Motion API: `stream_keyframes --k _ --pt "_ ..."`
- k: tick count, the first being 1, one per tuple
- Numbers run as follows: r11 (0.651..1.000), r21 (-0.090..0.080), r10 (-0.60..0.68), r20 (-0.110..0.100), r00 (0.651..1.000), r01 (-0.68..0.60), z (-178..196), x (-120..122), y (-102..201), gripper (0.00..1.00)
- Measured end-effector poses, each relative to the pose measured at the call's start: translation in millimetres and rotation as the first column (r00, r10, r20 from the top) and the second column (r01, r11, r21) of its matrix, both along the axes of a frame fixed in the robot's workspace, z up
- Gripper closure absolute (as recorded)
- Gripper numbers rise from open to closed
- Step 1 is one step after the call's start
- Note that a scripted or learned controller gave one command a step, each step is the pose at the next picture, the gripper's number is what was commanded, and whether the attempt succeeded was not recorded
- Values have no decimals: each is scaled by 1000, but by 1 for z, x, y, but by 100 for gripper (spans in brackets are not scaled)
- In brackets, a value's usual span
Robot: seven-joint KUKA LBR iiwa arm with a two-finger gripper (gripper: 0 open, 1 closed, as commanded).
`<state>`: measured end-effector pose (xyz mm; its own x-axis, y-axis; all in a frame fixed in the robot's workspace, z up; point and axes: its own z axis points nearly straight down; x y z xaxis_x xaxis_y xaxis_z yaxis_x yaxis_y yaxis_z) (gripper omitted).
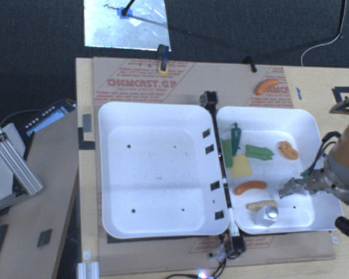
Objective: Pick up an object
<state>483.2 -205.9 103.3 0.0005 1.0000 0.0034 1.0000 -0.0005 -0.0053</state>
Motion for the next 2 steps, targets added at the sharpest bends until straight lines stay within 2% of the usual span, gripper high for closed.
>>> stream_keyframes --k 1,2 --pt "1000 -5 3 9 1000 -3 14 4 -1 100" --pt "1000 -3 2 5 1000 -2 -20 3 3 100"
